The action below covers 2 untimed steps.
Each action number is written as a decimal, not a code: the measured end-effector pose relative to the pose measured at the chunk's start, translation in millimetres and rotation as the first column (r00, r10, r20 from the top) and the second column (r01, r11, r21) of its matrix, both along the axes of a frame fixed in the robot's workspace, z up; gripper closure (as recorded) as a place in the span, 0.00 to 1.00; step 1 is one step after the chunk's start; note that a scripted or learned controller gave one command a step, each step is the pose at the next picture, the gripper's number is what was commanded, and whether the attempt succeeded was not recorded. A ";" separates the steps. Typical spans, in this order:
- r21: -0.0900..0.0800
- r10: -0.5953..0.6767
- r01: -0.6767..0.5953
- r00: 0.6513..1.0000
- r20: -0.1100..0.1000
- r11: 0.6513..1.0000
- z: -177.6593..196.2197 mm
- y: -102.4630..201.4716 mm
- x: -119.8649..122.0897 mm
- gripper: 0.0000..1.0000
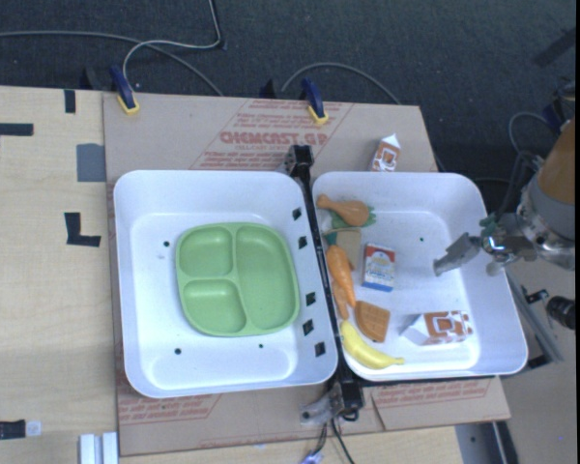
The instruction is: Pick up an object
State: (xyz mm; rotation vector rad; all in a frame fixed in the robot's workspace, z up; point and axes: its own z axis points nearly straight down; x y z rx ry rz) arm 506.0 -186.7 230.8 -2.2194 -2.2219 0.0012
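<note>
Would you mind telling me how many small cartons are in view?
3: one carton on the cardboard behind the right bin, one mid-bin, one lying near its front.

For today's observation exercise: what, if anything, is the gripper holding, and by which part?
Nothing is held. The gripper hangs over the right bin, apart from every item.

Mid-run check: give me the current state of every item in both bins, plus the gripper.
green divided plate: flat in left bin.
chicken drumstick: lying, right bin.
carrot: lying along the divider.
small red-and-white carton: lying, mid-bin.
toast slice: lying.
banana: lying, near edge.
white carton: on its side.
gripper: above right bin, holding nothing visible.
</note>
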 end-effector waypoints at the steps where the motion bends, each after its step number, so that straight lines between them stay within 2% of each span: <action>1: 0.001 0.001 -0.001 1.000 -0.001 1.000 -82.5 84.9 0.5 0.00; 2: 0.000 0.000 0.000 1.000 0.003 1.000 -144.9 82.2 -21.4 0.00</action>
